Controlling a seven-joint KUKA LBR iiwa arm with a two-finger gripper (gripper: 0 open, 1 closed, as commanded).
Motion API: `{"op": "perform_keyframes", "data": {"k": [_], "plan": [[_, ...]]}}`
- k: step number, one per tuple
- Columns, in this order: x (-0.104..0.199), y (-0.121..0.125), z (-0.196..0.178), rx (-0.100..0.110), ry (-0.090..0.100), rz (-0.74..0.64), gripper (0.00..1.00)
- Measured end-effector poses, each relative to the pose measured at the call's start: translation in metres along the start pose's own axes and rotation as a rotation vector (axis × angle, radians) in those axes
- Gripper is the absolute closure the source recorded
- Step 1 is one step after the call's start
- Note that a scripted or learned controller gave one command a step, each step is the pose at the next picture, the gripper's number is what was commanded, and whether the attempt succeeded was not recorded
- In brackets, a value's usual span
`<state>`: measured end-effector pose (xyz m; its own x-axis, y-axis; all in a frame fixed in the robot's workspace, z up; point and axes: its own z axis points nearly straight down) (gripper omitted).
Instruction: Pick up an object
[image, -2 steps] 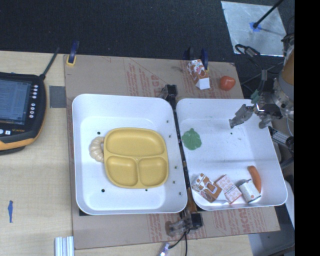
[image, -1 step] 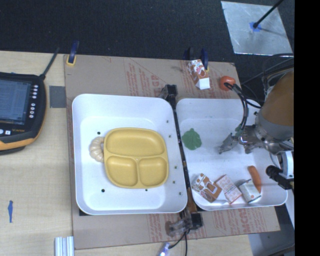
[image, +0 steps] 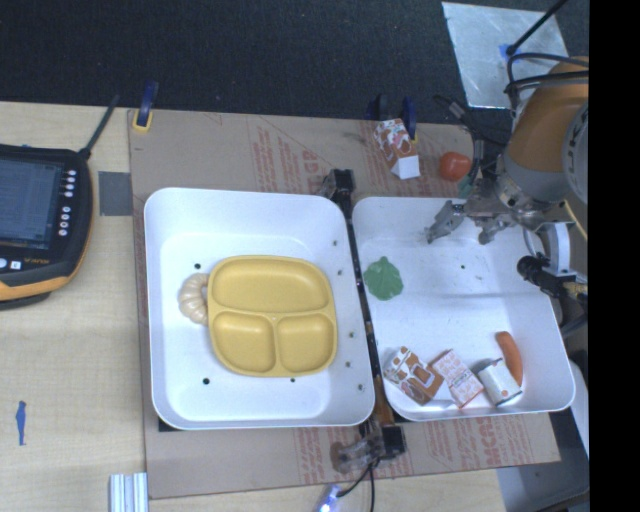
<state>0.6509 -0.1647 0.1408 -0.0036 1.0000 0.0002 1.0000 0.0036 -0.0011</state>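
Gripper hangs splayed and empty over the right bin's far end — green leafy piece looks soft, light — pinch across its middle.

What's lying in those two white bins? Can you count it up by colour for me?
Yellow: 1, the divided tray
Beige: 1, a round lump at the tray's left edge
Green: 1, a leafy piece
Orange: 1, a carrot-like stick
Red-and-white: 2, small cartons
White: 1, a small can
Total: 7
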Motion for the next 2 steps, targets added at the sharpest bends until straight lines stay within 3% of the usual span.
{"op": "perform_keyframes", "data": {"k": [1,2], "plan": [[0.079,0.001,-0.052,0.0,0.001,-0.001,0.0],[0.07,-0.01,0.008,0.005,-0.002,-0.001,0.0]]}}
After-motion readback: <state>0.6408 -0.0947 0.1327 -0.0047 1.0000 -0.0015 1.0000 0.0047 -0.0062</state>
